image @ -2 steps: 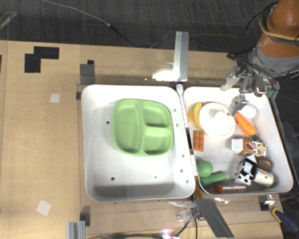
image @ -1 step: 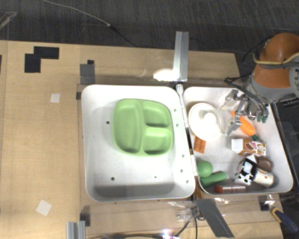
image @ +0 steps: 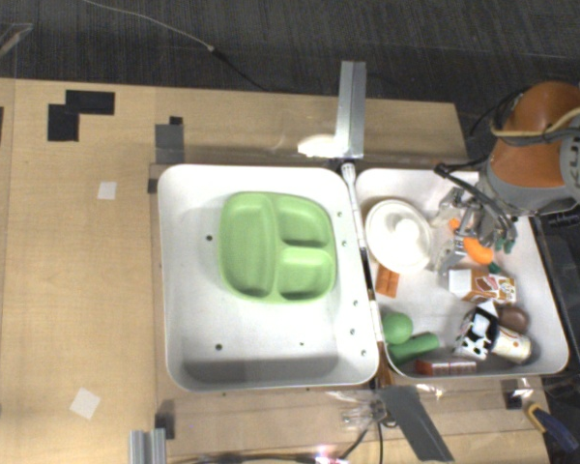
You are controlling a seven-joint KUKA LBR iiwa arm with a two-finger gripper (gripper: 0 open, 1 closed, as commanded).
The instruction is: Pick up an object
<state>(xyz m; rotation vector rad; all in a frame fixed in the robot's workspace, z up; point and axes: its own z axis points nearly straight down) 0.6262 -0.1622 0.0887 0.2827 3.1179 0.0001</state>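
I have the gripper (image: 476, 228) low in the right bin (image: 551, 288), over a small orange piece (image: 479, 250); open or closed, I cannot tell. It looks light, hard, perhaps slick, so I'd pinch across its middle.

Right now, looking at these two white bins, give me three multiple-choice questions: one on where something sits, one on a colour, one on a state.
1. The green divided plastic tray lies in:
A. left bin
B. right bin
C. bare bench

2. The small object under the gripper is:
A. blue
B. orange
C. purple

3. The round white bowl is:
A. resting in the right bin
B. lifted by the arm
C. stacked on the green tray

Answers: 1 A, the tray fills the left bin. 2 B, the orange piece shows by the gripper. 3 A, the bowl sits on the right bin floor.
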